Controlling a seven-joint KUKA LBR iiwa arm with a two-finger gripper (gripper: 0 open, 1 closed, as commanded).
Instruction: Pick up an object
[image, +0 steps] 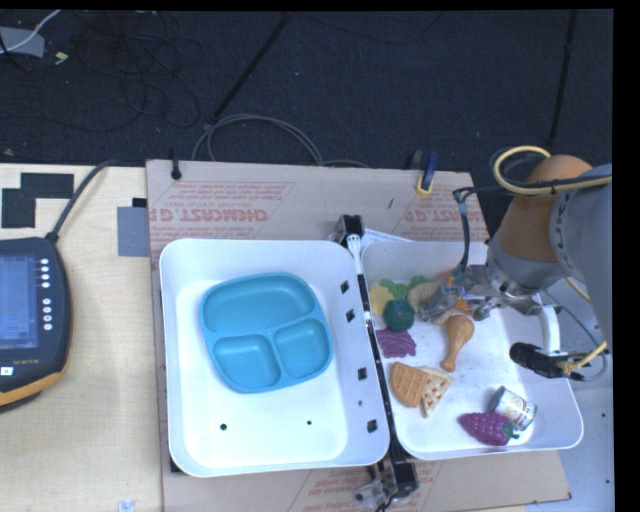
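Note:
My gripper (447, 302) is low in the right bin (560, 420), near its back. It hangs just above the thick end of a tan toy drumstick (457, 340). Left of it lie a dark green round toy (399, 315), a yellow piece (382, 297) and a light green piece (402, 289). A purple grape bunch (396, 344) lies below the green toy. Toward the front are a waffle-like wedge (420, 387), a second purple bunch (486, 428) and a small tin can (514, 407). Nothing shows held in the gripper.
The left bin (190, 420) holds a blue three-part plate (266, 331). A raised divider (365, 340) with black clips runs between the bins. A teach pendant (25, 310) lies on the bench at far left. The arm's body (560, 225) and cables (555, 358) overhang the right bin's right side.

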